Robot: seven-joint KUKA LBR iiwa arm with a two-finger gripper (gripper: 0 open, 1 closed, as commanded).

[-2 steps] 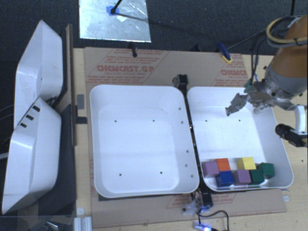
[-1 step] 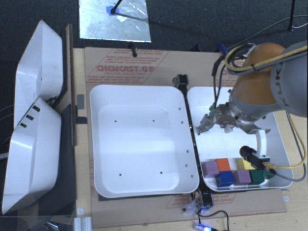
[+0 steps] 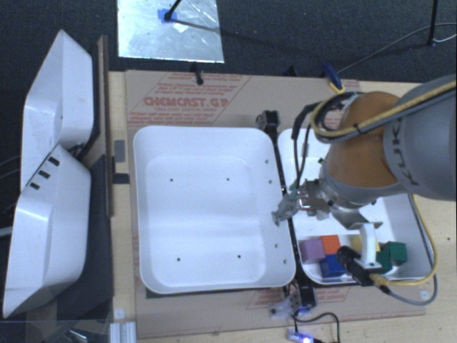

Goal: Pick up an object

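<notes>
1. worktop (image 3: 437,291): both bins just sit on it, side by side. A hard downward push on a rim could probably shift or tip a bin.
2. arm (image 3: 364,148): reaches in from the right and its bulk covers most of the right bin. Anything under it is hidden from the camera, so a target choice there would be blind.
3. left bin (image 3: 207,131): every block I can see lies in the other bin. A descent here likely closes on air.
4. right bin (image 3: 403,216): holds the candidates, all crowded into its near part. The walls are close, so there is little room for approach.
5. tool (image 3: 287,209): sits over the divide between the bins, at the left bin's right rim. Can't tell whether it's released or clenched. Going straight down from here risks striking the rim instead of reaching a block.
6. purple block (image 3: 312,249), orange block (image 3: 330,243) and blue block (image 3: 330,266): packed touching or nearly so, near the tool. A grasp could wedge two together or knock one aside.
7. green block (image 3: 394,251): sits apart to the right, close to the wrist hardware. Collision risk is likely higher there.
</notes>
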